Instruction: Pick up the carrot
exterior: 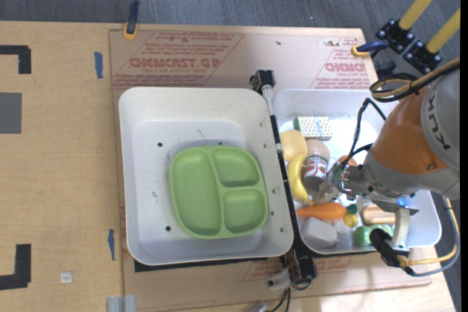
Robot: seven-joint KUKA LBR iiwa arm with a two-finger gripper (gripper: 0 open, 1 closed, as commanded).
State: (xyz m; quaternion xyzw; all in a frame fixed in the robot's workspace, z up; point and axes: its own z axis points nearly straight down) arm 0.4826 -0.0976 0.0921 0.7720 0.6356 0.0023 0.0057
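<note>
Carrot (322, 212) first, since it lies nearest me in the right bin (431, 234): orange, on its side, low in the clutter, pointing left toward the bin's inner wall, with a pale block just below it and a banana (296, 175) curving up just above its left end. I read the gripper (344, 183) as hovering right over that heap, a little up and to the right of the carrot, but the wrist and cables mask it, so I cannot tell whether it is clenched or released, and nothing shows the carrot as held. My judgement is that I am at the approach step, with the grasp not yet made; the next move calls for shifting slightly toward the carrot's middle and coming down across its width without catching the banana or the can (316, 166) beside it. Left of there, the other bin (139, 157) carries a green divided plate (218, 190). Farther back in the right bin sits a small speckled box (316, 128) whose print I cannot read. Beyond the bins, the cardboard sheet (292, 55) bears red lettering that looks like "CHEMCAST GP", repeated near the right corner.
</note>
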